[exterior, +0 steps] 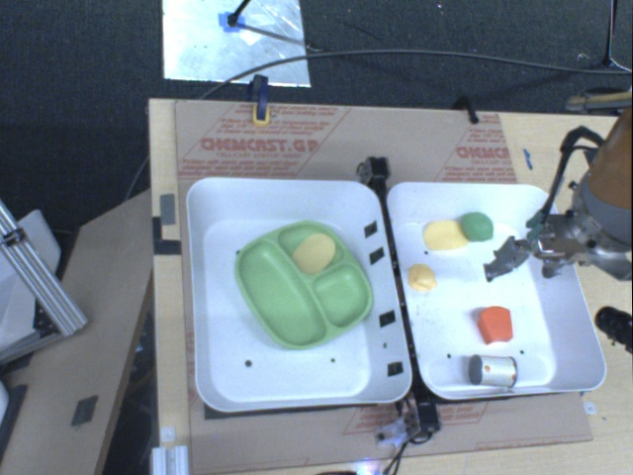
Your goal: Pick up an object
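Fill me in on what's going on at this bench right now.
A robot arm reaches in over the right bin, its claw above bare floor with nothing in it. Around it lie a yellow lump, a green ball, a small yellow piece, an orange block and a metal can.

Divided tray (287,310) in left bin (213,265); can (493,370) at right bin's (574,354) front.

One fixed camera looks down at a slant over both white bins (297,389).
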Tool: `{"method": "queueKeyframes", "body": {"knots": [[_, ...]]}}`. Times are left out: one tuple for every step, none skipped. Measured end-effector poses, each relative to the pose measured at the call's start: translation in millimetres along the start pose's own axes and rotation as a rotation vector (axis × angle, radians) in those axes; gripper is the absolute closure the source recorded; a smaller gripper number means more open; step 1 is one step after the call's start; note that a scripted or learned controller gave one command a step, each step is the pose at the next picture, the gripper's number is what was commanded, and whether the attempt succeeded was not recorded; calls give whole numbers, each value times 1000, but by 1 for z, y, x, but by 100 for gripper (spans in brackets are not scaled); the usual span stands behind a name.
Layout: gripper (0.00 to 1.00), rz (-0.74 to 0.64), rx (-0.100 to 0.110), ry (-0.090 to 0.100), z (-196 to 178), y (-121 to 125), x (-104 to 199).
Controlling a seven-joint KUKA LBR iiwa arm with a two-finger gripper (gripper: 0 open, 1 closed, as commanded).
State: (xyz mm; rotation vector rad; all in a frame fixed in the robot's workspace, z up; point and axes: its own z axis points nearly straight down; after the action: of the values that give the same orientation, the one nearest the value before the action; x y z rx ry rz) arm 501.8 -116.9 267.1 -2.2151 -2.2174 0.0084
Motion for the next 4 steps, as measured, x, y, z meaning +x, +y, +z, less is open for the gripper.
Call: {"method": "queueKeyframes", "body": {"knots": [[0, -3, -11, -2, -5, 2, 0], [0, 0, -5, -1, 55, 4, -6], [0, 0, -4, 0, 116, 2, -11], [0, 0, -7, 0, 158, 0, -12]]}}
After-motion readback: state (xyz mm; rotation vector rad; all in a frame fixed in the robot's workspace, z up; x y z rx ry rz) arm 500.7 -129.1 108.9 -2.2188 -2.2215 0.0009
